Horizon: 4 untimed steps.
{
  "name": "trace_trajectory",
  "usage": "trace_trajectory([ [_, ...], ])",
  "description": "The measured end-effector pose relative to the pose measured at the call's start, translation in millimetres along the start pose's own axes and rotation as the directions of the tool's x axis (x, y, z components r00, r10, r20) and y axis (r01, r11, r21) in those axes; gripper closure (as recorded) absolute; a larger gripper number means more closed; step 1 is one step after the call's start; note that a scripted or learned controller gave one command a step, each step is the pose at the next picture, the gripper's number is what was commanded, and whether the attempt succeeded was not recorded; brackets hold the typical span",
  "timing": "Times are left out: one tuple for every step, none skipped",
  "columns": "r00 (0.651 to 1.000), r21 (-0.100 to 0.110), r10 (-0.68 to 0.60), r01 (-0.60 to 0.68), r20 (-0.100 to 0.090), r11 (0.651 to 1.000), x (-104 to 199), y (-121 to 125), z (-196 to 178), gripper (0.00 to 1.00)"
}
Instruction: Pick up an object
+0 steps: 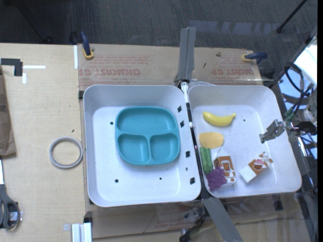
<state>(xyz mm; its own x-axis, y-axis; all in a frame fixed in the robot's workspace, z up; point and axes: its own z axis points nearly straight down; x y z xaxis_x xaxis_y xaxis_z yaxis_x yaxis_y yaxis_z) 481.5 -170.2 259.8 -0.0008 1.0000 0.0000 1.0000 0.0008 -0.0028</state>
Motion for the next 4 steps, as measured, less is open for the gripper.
trace_trajectory([
  [0.937, 0.002, 0.349, -0.349, 0.0, 0.937, 48.4, 2.9, 112.7, 0.0],
  [0.999, 0.0, 0.05, -0.05, 0.001, 0.999, 75.6, 60.4, 28.5, 0.0],
  [0.997, 0.0, 0.082, -0.082, 0.001, 0.997, 105.5, 118.5, 69.1, 0.0],
  [0.988, 0.0, -0.152, 0.152, 0.001, 0.988, 124.7, 104.9, 68.5, 0.0],
])
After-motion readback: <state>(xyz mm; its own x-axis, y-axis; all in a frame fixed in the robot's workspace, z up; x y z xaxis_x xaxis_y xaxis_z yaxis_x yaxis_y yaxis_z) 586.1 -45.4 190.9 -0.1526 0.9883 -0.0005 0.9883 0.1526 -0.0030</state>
